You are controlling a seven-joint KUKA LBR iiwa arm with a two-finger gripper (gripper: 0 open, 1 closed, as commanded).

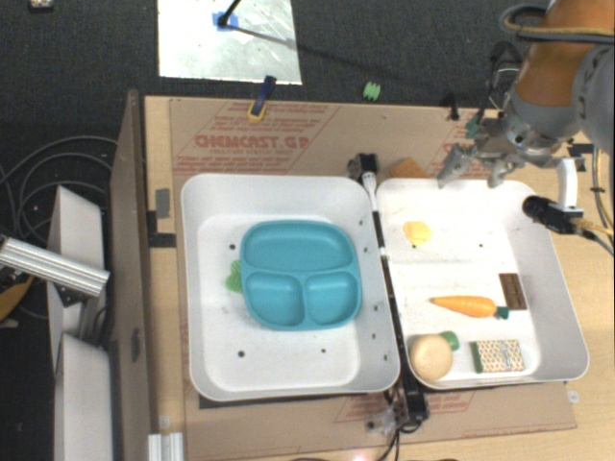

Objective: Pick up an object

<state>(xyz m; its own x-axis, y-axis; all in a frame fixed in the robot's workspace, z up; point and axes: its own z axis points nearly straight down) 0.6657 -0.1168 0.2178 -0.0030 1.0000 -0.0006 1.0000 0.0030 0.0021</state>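
Tool (478,171) spread, empty, poised above right bin's (553,257) far rim, up-right of yellow piece (416,231), ready to descend.

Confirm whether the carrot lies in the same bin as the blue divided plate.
No, the carrot lies in the right bin, while the blue divided plate sits in the left bin.

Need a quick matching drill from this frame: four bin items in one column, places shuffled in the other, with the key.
Items:
1. blue tray
2. carrot
3. yellow piece
4. round beige ball

Places:
A. right bin, upper left area
B. right bin, near left corner
C. left bin, middle
D. right bin, middle, lying crosswise

Pairs: 1-C, 2-D, 3-A, 4-B
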